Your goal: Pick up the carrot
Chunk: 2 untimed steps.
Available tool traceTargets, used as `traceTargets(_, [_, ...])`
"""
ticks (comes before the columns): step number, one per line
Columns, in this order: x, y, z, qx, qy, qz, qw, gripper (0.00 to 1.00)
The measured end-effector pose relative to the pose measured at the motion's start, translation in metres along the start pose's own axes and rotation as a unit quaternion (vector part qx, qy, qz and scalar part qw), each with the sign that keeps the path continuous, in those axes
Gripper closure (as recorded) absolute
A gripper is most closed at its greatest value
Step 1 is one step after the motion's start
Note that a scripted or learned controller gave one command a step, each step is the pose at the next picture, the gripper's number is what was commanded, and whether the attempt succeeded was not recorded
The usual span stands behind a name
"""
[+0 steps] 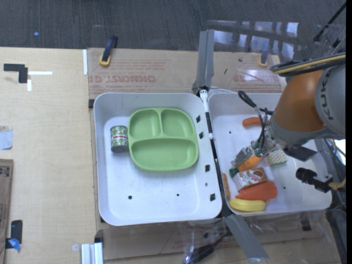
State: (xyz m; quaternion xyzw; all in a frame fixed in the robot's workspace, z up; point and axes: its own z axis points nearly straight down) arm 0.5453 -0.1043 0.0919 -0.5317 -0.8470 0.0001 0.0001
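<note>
While the wooden surface (pixel 44 147) is lying mostly bare at the left, the left bin (pixel 159 205) is holding a small can (pixel 119 138) against its left wall and, touching it, a green divided plate (pixel 163 138) in the far half; the near half of that bin's floor is offering wide open room. A clamp with a yellow tip (pixel 108 50) is resting on the cardboard beyond the bins.

In the right bin (pixel 231 120), things are crowding the near part: a yellow banana (pixel 247 204) is sitting against the near rim, a red pepper-like piece (pixel 257 191) is lying just above it, and a printed packet (pixel 251 176) is partly covered by them. A thin orange strip (pixel 225 185) is hugging the left wall. The carrot (pixel 251 162) is lying mid-bin, its far end hidden under the hand (pixel 259 148), which is hovering at or on it; whether the hand is spread or pressed together I cannot tell. A small orange sausage-like piece (pixel 252 122) is lying alone toward the far side, with clear floor around it. The arm (pixel 300 106) is hiding the bin's right portion, and its body is running off the right edge.
</note>
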Motion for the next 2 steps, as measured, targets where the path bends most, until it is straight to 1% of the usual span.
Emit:
traceTargets(1, [-0.001, 0.000, -0.009, -0.001, 0.000, 0.002, 1.0000, 1.00])
traceTargets(2, [-0.003, -0.031, -0.078, -0.001, -0.001, -0.079, 0.9968, 1.00])
